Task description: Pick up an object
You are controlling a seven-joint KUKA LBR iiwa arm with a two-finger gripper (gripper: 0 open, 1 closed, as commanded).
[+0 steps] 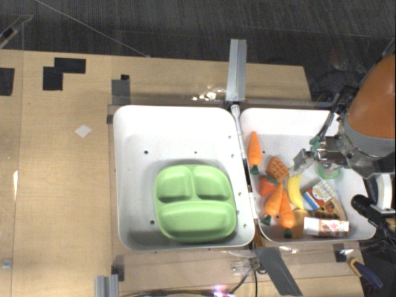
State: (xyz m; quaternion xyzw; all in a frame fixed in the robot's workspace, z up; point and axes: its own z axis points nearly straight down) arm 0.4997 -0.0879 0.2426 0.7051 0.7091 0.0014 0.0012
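Observation:
The right white bin holds a pile of toy food. An orange carrot lies along its left wall. Below it are a brown waffle, a small red piece, two more carrots, a yellow banana, a colourful carton and a white and pink box. My gripper hangs over the bin's right half, just above the banana and carton and right of the waffle. I see nothing held in it.
The left white bin holds a green divided plate towards its front. A grey metal post stands behind the wall between the bins. The orange-banded arm covers the right bin's far right side.

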